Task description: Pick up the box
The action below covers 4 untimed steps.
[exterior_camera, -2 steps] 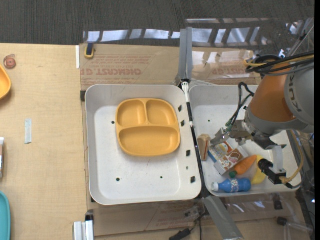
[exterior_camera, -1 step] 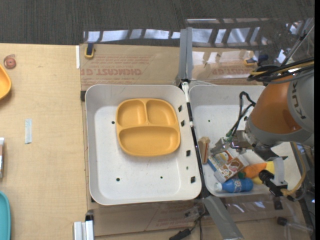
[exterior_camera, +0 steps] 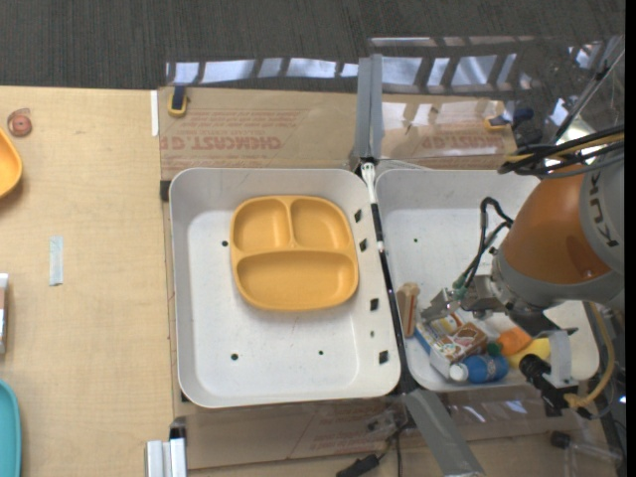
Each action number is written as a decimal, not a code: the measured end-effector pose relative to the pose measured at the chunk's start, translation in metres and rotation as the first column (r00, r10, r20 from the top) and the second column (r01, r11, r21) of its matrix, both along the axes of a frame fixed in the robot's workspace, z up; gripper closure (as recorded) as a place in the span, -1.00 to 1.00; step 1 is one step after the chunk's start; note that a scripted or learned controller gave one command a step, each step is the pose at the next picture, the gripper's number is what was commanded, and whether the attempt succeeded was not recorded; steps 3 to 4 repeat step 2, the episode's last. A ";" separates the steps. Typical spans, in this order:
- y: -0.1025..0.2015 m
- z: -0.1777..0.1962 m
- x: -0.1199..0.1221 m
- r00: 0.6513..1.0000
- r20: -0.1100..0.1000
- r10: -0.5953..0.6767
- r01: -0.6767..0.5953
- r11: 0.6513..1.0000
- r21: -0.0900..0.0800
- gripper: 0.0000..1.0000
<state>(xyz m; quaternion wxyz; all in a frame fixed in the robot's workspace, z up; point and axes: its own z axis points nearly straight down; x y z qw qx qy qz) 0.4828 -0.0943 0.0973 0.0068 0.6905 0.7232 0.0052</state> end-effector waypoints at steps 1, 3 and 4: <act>-0.002 0.009 0.001 1.000 0.004 -0.004 0.004 1.000 -0.003 1.00; -0.002 0.009 0.001 1.000 0.004 -0.004 0.004 1.000 -0.003 -1.00; -0.002 0.009 0.001 1.000 0.004 -0.004 0.004 1.000 -0.003 -1.00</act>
